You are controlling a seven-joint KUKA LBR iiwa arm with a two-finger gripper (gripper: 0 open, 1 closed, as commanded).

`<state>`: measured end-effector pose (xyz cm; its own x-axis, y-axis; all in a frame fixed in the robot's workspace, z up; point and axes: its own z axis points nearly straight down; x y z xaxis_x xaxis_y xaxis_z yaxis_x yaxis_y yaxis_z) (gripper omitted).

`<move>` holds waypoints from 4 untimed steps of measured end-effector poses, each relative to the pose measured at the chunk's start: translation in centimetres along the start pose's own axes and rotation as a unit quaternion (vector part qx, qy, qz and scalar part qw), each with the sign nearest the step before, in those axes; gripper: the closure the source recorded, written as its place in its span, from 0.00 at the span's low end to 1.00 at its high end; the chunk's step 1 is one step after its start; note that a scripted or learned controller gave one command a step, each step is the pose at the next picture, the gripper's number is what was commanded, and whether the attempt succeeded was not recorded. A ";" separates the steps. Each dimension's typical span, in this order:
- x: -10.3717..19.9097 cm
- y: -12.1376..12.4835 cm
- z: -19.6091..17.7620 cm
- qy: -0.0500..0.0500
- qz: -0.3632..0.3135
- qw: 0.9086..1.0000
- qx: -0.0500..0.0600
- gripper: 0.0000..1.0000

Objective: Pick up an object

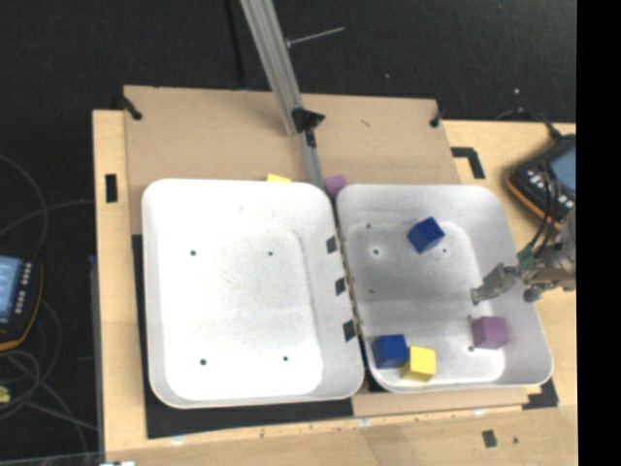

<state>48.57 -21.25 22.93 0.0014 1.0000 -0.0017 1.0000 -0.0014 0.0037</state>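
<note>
Two white bins sit side by side on the counter [243, 134]. Left bin [238, 294]: bare white floor with a few dark dots.

Right bin [441, 207] holds four blocks. Blue cube [425, 234] toward the far side, tilted a little. Second blue cube [390, 349] at the near left corner, with a yellow cube [422, 361] just beside it, touching or nearly so. Purple cube [490, 332] near the right wall, apart from the rest.

Claw [495, 284] comes in over the right rim, low, above and just left of the purple cube. Too small and blurred to judge; cannot tell whether it is wide or narrow. Nothing visibly gripped.

Outside the bins, at the far edge: a yellow block [278, 179] behind the left bin, a purple block [336, 184] at the seam between the two.
</note>
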 end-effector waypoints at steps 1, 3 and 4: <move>3.5 7.2 12.1 0.001 -0.003 1.000 0.003 0.00; 6.8 17.6 13.0 0.007 0.003 0.999 0.034 0.00; 7.9 17.0 12.3 0.000 0.001 1.000 0.016 0.00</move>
<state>65.64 -13.42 10.63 0.0028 1.0000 -0.0014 0.9996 -0.0028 -0.0279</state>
